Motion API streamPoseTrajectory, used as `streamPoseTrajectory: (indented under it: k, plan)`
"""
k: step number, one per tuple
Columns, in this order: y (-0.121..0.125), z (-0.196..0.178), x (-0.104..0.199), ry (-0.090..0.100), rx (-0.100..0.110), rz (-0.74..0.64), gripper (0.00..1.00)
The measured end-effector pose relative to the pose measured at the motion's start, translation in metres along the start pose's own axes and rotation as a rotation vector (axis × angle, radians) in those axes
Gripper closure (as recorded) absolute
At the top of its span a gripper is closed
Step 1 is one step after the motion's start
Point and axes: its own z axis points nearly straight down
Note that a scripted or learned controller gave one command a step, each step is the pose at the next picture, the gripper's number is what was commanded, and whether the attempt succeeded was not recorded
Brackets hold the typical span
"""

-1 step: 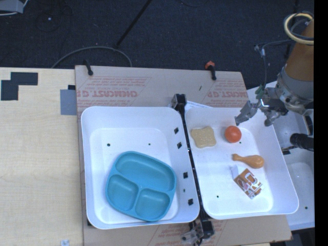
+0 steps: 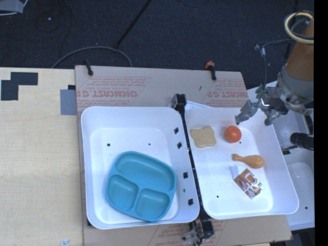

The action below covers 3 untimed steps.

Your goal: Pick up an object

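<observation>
The right bin (image 2: 287,188) holds a slice of toast (image 2: 203,137), a red tomato (image 2: 232,134), a tan drumstick-shaped piece (image 2: 249,160) and a small brown and white packet (image 2: 248,182). My gripper (image 2: 257,115) hovers over the bin's far right corner, up and to the right of the tomato. Its two grey fingers (image 2: 244,114) are spread apart with nothing between them. The arm comes in from the right edge.
A blue divided plate (image 2: 140,185) lies in the left bin (image 2: 92,137). A black divider with clips (image 2: 185,158) runs between the bins. Cardboard lies under both bins, and a pale wooden bench top spreads to the left.
</observation>
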Motion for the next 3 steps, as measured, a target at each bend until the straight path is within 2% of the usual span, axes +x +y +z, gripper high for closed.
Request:
streamPoseTrajectory:
  k: [1,2,3]
  plan:
    - [-0.010,0.049,0.001,0.001,0.005,0.000,0.00]
    - [-0.006,0.097,-0.006,0.001,0.005,0.001,0.00]
    - [-0.008,0.156,0.004,0.002,0.006,0.001,0.00]
